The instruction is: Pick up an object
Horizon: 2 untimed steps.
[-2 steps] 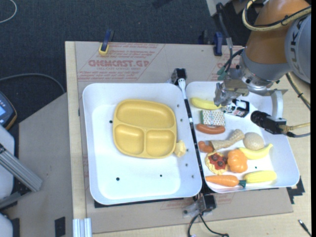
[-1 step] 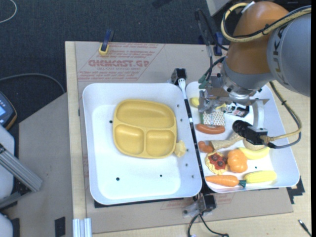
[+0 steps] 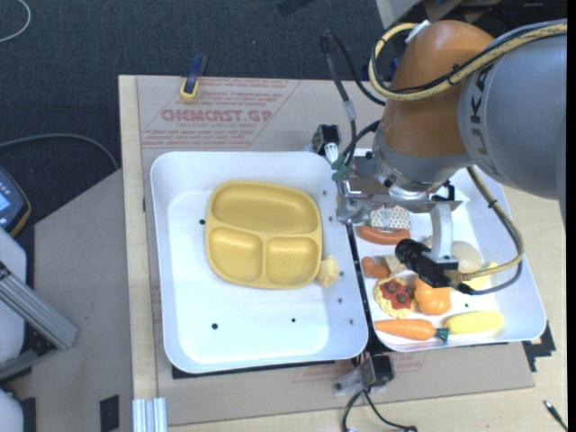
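Yellow divided tray (image 3: 265, 234) looking like matt plastic, white bins (image 3: 180, 268) showing smooth gloss, arm's orange band (image 3: 432, 79) shining glossy, toy carrot (image 3: 405, 329) appearing plastic.

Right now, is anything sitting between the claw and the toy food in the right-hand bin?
Nothing visible does. The claw hangs right over the right bin, just above the hot dog at the pile's far end; the carrot and corn lie nearer the front.
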{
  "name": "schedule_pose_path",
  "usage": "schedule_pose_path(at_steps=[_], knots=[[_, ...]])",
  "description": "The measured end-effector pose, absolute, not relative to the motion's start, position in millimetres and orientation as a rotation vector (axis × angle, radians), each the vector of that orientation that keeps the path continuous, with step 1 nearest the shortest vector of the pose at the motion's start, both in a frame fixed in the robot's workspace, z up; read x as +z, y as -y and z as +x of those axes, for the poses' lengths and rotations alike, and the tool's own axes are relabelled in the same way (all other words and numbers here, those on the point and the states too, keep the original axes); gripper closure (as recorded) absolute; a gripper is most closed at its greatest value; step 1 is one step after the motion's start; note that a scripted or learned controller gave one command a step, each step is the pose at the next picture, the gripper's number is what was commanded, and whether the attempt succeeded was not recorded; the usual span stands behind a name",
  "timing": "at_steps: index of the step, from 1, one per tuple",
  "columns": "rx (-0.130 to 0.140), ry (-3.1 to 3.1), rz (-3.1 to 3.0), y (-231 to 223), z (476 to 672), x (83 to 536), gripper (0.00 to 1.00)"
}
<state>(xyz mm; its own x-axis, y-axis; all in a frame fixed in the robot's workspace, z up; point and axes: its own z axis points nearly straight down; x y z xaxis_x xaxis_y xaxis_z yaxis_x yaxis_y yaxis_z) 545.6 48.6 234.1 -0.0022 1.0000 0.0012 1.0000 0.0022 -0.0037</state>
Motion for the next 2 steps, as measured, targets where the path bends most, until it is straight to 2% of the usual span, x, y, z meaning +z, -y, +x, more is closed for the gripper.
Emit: schedule_pose_path(at_steps=[1,2], knots=[[0.005,2.22,-2.216,-77.5,506.0,231.5,1.0],[-0.002,2.223,-2.222,-75.0,522.8,229.1,1.0]])
